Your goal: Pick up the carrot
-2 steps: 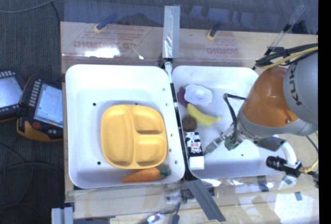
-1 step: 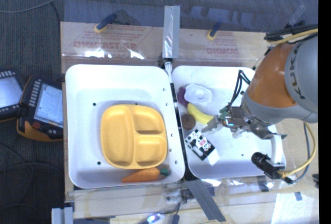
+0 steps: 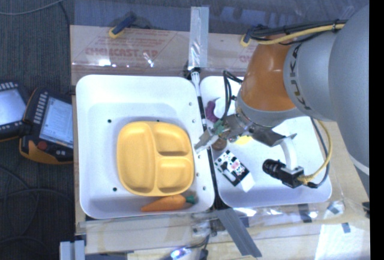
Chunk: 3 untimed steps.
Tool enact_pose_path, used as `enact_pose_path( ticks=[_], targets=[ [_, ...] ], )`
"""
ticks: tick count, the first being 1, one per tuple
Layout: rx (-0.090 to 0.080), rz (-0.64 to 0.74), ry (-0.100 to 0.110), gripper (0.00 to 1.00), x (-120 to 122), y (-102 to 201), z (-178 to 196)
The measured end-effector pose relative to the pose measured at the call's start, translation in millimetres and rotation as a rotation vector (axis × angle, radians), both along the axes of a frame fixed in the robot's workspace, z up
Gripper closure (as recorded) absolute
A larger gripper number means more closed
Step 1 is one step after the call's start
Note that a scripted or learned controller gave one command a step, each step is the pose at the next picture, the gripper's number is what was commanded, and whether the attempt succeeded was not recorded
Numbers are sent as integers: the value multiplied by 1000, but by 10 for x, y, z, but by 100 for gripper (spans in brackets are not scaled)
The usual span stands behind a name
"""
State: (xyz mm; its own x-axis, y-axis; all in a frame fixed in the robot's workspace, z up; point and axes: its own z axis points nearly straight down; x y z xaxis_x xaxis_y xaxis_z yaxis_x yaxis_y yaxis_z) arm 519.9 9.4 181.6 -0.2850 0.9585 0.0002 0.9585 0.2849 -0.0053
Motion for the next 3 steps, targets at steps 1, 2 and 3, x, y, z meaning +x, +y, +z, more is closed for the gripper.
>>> enact_pose_path(
  ticks=[1, 2, 3],
  targets=[
    [-2, -136, 1, 0, -1, 675, -3],
    [-6, -590, 1, 0, -371, 245, -2],
    [-11, -1181, -1, 0, 216, -621, -1]
  ],
)
